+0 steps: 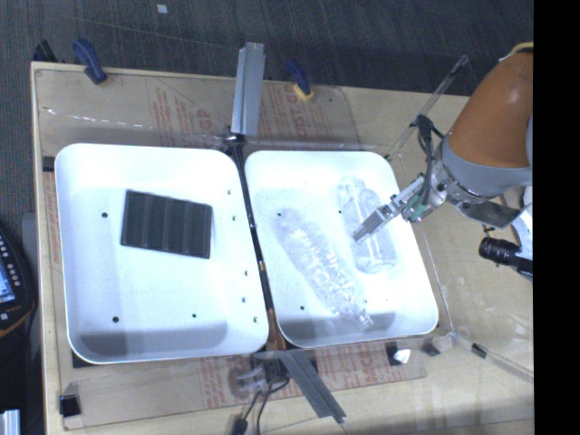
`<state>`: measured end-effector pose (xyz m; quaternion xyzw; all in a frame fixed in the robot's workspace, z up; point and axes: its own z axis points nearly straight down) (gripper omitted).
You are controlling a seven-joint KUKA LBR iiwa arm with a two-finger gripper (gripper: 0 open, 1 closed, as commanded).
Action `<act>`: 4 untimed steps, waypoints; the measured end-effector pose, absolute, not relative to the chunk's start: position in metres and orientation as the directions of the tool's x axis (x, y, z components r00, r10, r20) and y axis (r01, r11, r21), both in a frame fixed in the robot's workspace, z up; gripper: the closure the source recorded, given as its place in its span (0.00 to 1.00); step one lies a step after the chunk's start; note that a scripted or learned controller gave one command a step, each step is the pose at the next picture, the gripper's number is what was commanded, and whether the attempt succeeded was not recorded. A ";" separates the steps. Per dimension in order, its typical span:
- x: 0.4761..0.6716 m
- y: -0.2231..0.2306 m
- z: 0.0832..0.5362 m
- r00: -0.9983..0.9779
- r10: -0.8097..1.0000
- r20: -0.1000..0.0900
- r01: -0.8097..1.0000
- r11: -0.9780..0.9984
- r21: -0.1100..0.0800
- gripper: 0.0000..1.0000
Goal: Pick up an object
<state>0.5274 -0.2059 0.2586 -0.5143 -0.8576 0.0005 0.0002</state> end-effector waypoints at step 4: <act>0.547 -0.211 0.235 0.023 1.000 -0.002 1.000 -0.023 0.000 0.00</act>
